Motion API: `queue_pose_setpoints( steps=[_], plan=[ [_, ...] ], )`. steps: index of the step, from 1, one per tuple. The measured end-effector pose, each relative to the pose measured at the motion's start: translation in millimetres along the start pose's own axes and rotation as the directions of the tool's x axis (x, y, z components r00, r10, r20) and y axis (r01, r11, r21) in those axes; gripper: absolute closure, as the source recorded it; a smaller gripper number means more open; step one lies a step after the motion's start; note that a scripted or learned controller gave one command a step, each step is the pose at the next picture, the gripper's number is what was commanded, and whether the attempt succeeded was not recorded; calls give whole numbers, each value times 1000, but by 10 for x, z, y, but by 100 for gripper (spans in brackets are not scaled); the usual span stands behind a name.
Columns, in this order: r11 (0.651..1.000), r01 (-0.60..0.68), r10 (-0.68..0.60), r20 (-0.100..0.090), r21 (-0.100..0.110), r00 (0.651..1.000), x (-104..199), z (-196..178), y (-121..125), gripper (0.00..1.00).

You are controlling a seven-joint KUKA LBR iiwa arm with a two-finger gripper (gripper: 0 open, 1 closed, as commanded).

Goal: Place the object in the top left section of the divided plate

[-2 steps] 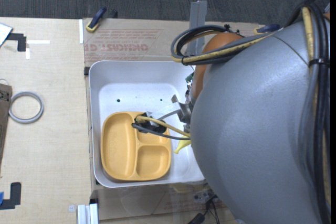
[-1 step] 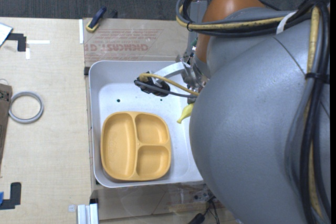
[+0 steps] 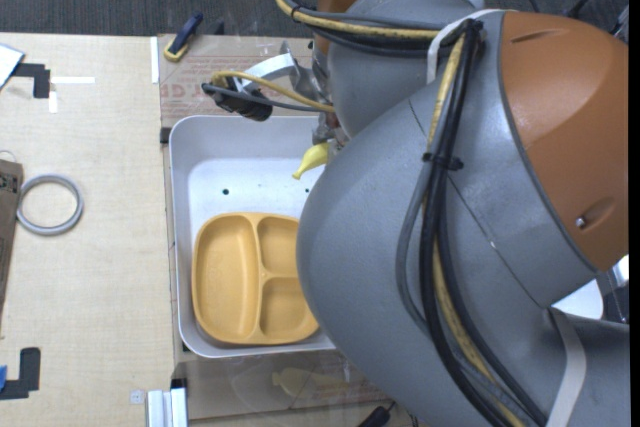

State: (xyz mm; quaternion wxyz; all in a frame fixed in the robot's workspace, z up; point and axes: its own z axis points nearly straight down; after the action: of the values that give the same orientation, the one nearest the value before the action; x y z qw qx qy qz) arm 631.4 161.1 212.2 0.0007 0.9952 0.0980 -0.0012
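From the camera above the bench, a small yellow banana [image 3: 313, 159] is seen near the far edge of the white bin [image 3: 185, 175], its long axis slanting toward the bin's near left. The gripper [image 3: 328, 129] is judged to sit just above and beside it, largely hidden by the grey arm [image 3: 450, 245]; its state cannot be told. The yellow divided plate [image 3: 245, 277] lies at the bin's near edge, so the banana must be carried nearward to the plate's top left section.
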Motion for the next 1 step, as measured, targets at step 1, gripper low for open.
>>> queue_pose_setpoints(
  steps=[1],
  plan=[
    [1000,23,-23,1,-1,1000,-126,-695,1174,100]
  ],
)
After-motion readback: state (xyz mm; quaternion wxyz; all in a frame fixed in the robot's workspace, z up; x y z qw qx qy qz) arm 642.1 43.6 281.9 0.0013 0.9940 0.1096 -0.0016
